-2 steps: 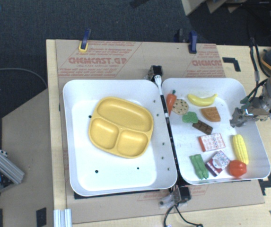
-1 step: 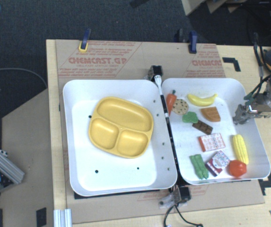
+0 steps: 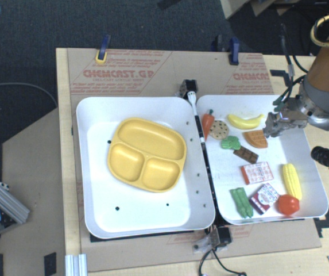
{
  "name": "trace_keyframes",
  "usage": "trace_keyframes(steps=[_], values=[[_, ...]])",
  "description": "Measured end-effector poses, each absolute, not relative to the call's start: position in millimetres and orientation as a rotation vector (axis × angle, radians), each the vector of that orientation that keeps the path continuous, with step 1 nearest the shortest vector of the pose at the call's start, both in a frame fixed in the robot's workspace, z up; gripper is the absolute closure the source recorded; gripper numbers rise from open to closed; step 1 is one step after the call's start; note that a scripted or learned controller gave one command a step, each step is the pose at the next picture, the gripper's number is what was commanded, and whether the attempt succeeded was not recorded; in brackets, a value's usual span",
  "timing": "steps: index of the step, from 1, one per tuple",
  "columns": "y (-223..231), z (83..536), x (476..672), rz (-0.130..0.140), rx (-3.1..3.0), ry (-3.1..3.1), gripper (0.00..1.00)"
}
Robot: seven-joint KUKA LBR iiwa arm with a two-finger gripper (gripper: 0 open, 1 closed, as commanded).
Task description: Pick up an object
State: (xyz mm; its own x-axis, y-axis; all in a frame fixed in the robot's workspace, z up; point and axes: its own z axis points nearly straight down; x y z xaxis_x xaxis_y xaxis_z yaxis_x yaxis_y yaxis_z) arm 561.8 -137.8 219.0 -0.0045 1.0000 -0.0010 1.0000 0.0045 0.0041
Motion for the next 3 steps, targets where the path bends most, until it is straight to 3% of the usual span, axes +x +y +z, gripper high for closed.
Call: trace_keyframes(steps=[2,3], values=[[-44.2,220.5,625.7,0.006,2.212,2.225,1.00],[-29.4,231.2,644.7,0.004,2.216,2.222,1.00]])
